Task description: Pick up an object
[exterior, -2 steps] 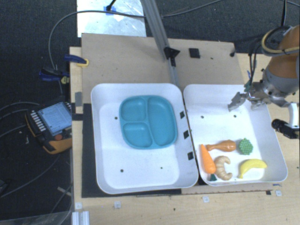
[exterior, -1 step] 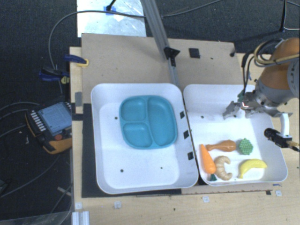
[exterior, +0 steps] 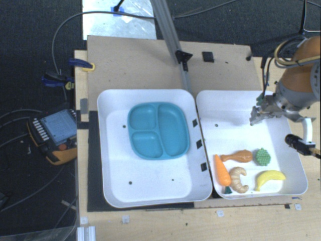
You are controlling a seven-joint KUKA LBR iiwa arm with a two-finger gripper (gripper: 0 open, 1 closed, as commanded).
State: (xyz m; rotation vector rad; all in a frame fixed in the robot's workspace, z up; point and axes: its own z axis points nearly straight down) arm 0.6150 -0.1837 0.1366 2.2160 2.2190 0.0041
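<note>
Hovering over right bin (exterior: 235, 104) (no readable labels), gripper (exterior: 256, 117) — finger state unclear, banana (exterior: 270, 178).

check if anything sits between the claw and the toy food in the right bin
Nothing visible does. The claw is over the far part of the right bin, and bare white floor separates it from the chicken drumstick, broccoli, carrot, croissant and banana clustered at the near end.

An orange carrot (exterior: 221, 170), tan croissant (exterior: 238, 179), drumstick (exterior: 239, 157), green broccoli (exterior: 262, 157) and yellow banana (exterior: 269, 178) lie clustered (right bin's near end).
</note>
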